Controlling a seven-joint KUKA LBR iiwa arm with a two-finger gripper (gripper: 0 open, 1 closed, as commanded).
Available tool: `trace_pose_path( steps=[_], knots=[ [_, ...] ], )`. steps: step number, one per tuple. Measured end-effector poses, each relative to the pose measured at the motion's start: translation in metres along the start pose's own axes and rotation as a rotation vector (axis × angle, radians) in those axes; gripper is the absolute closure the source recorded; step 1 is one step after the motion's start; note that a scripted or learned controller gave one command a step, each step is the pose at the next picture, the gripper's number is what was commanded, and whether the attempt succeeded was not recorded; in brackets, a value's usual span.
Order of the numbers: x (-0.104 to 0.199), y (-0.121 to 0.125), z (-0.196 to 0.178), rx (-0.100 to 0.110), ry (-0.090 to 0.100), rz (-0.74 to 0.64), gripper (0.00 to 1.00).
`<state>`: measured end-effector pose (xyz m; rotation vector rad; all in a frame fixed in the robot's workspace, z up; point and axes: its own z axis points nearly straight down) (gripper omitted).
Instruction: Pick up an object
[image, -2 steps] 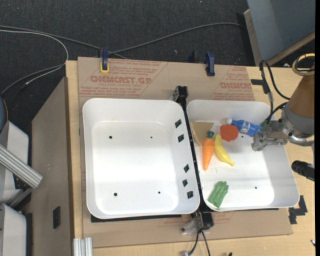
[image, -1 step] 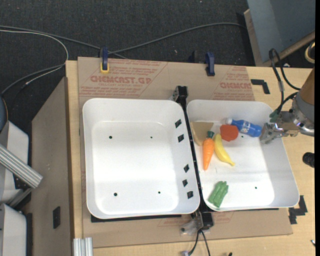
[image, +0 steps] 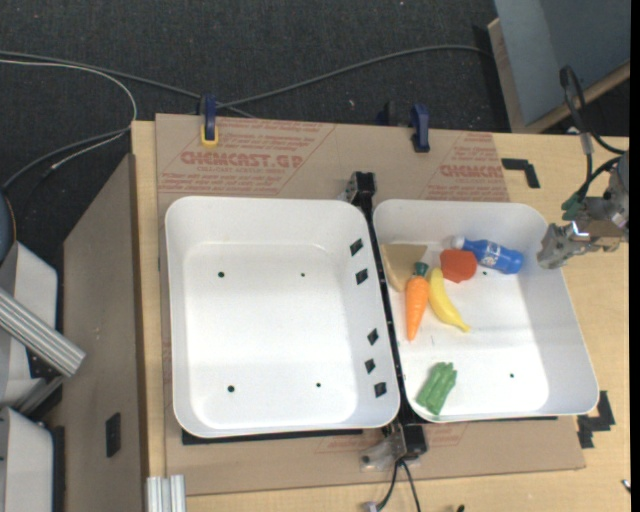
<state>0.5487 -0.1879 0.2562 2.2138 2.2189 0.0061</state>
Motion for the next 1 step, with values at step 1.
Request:
trace_pose_path(
  steps=[1],
  knots=[
    [0.0581,-0.0051,-0.0056,0.009,0.006,-0.004,1.0]
  ],
)
